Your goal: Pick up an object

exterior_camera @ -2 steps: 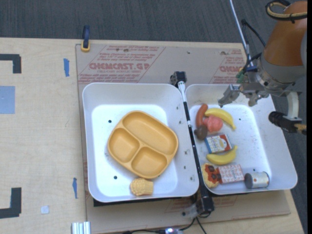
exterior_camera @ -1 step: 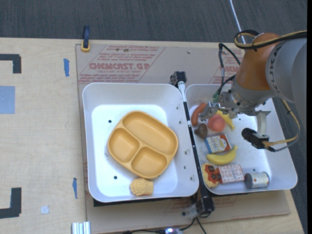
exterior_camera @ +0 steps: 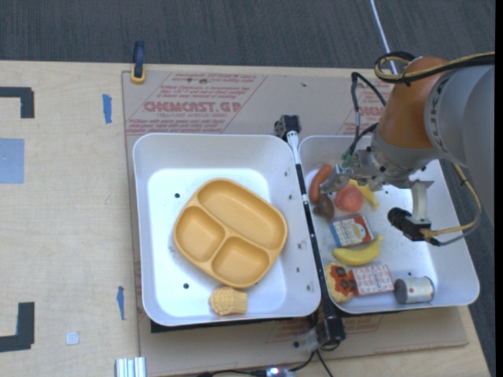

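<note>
My gripper (exterior_camera: 348,181) is low over the far left part of the right bin (exterior_camera: 464,277). It hangs just above a red tomato-like ball (exterior_camera: 350,201) and a small yellow piece (exterior_camera: 368,195). Left of it lie an orange-red sausage shape (exterior_camera: 320,182) and a brown lump (exterior_camera: 324,206). Nearer the front are a small printed carton (exterior_camera: 350,230), a yellow banana (exterior_camera: 358,252), a flat printed box (exterior_camera: 360,280) and a grey can (exterior_camera: 414,290). The wrist hides what is directly under the gripper.
The left bin (exterior_camera: 153,210) holds a yellow three-part plate (exterior_camera: 229,232) and a pale yellow corn toy (exterior_camera: 228,301) at its front. A black cable (exterior_camera: 432,230) loops off the arm over the right bin. The wall between the bins (exterior_camera: 306,210) runs just left of the objects.
</note>
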